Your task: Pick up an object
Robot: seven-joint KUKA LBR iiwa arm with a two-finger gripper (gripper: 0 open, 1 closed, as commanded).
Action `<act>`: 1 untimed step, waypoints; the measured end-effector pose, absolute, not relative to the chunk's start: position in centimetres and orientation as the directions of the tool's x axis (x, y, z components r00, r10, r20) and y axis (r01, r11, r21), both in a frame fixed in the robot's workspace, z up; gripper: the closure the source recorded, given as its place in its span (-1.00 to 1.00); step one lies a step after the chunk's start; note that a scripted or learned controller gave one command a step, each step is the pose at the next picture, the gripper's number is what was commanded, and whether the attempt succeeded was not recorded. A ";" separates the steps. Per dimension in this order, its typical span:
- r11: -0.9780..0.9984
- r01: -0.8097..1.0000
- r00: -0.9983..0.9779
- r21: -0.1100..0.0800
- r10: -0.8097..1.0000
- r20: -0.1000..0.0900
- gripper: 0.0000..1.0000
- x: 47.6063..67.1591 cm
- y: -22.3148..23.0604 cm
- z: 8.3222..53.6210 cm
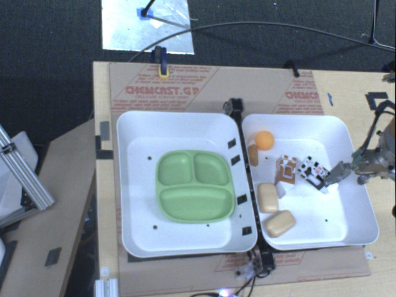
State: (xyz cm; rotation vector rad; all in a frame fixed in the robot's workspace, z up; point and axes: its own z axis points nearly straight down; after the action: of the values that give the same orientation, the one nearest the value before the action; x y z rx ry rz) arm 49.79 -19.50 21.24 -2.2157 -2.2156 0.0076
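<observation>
The grey two-finger gripper sits low in the right white bin, its tip right at the small black-and-white patterned block; whether the fingers are apart or closed, I cannot tell. It looks like the approach step, with nothing visibly held. Just beyond lie a brown-and-white patterned piece, an orange ball and two tan soap-like blocks. Next move calls for a clean closing around that block, then a lift.

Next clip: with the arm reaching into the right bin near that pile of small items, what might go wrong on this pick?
The gripper sits by the black-and-white patterned object, which crowds the brown-and-white piece; a grasp may catch both or nudge one away. The orange ball could roll if bumped.
</observation>
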 end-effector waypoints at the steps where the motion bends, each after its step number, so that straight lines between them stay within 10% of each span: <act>1: 0.004 1.000 -0.004 0.001 1.000 0.000 -1.00 50.1 -19.5 21.8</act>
State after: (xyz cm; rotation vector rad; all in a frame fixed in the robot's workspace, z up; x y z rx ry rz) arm 50.06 -19.46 21.76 -2.2181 -2.2262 -0.0006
